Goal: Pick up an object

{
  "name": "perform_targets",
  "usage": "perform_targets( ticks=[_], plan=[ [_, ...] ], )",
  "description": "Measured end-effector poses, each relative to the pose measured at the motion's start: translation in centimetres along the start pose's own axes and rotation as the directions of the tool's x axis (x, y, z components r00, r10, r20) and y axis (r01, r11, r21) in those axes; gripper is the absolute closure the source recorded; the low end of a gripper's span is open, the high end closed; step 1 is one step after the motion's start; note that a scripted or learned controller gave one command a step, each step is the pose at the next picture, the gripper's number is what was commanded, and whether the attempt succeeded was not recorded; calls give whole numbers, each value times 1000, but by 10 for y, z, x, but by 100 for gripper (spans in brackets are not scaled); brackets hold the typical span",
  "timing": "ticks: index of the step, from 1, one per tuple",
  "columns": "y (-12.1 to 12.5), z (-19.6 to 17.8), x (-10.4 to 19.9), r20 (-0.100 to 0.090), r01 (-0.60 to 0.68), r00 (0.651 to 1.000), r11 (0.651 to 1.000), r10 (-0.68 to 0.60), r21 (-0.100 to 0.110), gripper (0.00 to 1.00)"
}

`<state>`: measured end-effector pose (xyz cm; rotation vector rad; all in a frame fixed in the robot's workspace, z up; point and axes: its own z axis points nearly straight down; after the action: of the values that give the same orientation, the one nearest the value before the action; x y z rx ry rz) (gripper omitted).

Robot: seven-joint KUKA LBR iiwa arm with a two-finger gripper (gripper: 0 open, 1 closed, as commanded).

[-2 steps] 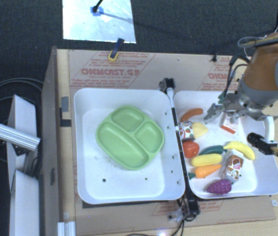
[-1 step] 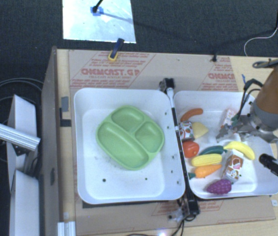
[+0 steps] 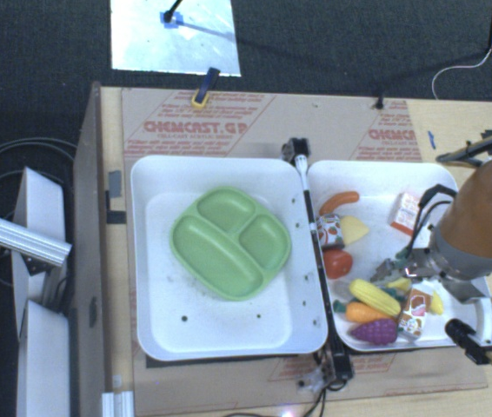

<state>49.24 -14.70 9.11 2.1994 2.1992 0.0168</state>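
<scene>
The right bin (image 3: 376, 174) holds several toy foods. An orange sausage (image 3: 340, 201) lies at the back left, with a small can (image 3: 329, 230) and a pale yellow wedge (image 3: 355, 228) in front of it. A red tomato (image 3: 337, 263) sits by the left wall. Toward the front lie a yellow corn cob (image 3: 374, 296), an orange carrot (image 3: 363, 313), purple grapes (image 3: 376, 331) and a red-and-white packet (image 3: 415, 312). A red-and-white carton (image 3: 405, 211) lies at the back. My gripper (image 3: 396, 272) hangs low just above the corn cob's right end, and the wrist covers its tips.
The left bin (image 3: 155, 233) bears a green divided plate (image 3: 230, 242). A metal clamp bar (image 3: 313, 233) runs between the two bins. The arm's orange band (image 3: 488, 211) covers the right bin's right side. Cardboard (image 3: 229, 124) lines the bench behind the bins.
</scene>
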Motion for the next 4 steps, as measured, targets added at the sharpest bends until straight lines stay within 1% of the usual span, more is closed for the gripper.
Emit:
perform_targets(
  ticks=[1,2,3,4],
  plan=[
    [-3,-5,2,-11,1,1000,1000,0,20,100],
    [-1,-106,-45,-7,-2,1000,1000,2,17,100],
    [-2,-101,-41,-14,0,1000,1000,0,26,0],
    [-5,10,-20,-14,1,1000,1000,0,27,0]
  ],
)
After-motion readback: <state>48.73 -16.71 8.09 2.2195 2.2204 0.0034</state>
